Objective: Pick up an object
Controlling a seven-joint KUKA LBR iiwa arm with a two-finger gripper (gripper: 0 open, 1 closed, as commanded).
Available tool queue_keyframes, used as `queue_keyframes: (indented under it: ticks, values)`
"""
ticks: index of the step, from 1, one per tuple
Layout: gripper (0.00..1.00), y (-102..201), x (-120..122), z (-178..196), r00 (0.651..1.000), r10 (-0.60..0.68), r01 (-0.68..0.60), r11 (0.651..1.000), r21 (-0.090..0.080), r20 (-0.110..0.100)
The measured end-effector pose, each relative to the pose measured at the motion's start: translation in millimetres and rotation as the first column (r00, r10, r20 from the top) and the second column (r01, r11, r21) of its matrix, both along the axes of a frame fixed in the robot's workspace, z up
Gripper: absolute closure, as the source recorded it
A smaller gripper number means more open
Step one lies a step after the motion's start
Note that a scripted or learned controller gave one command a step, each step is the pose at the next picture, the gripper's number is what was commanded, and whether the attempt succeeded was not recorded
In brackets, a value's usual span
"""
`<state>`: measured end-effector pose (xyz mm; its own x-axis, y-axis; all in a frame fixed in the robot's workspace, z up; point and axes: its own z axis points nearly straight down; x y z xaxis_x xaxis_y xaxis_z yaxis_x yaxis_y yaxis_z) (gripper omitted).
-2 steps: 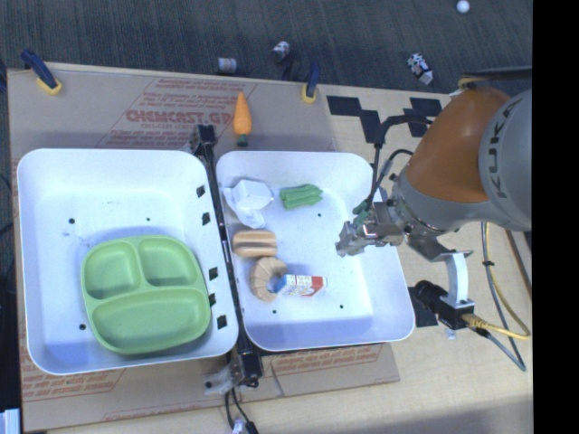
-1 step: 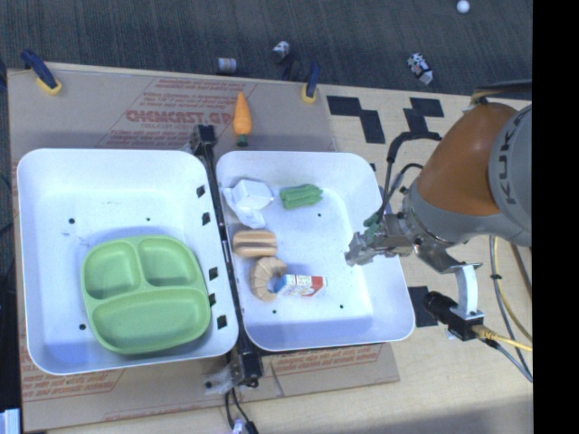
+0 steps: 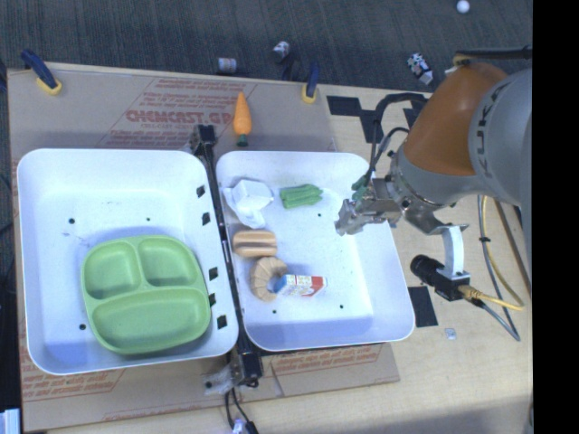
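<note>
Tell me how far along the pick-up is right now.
Nothing looks picked yet. The end effector hovers at the right bin's right side. The green toy, hot dog, croissant and small carton all lie in that bin. Grasping and lifting remain.

- Grey rounded arm (image 3: 507,143), bulky, with a broad orange band (image 3: 448,125) above the wrist.
- Dull metal gripper (image 3: 348,222).
- Black cables (image 3: 384,120) loop beside the wrist.

We read red print "CHEMCAST" on the cardboard sheet (image 3: 172,111) beneath the bins (trailing letters, smaller lines too blurred to make out).
</note>
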<state>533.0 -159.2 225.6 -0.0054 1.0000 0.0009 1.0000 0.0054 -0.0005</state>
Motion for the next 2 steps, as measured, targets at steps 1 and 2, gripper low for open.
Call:
queue_keyframes:
  ticks: [1, 2]
  values:
    - [1.00, -8.8, -56.6, -3.2, 1.000, 0.001, -0.001, 1.000, -0.002, -0.001]
    - [1.00, -12.7, -56.3, 3.5, 1.000, 0.000, 0.000, 1.000, -0.002, 0.000]
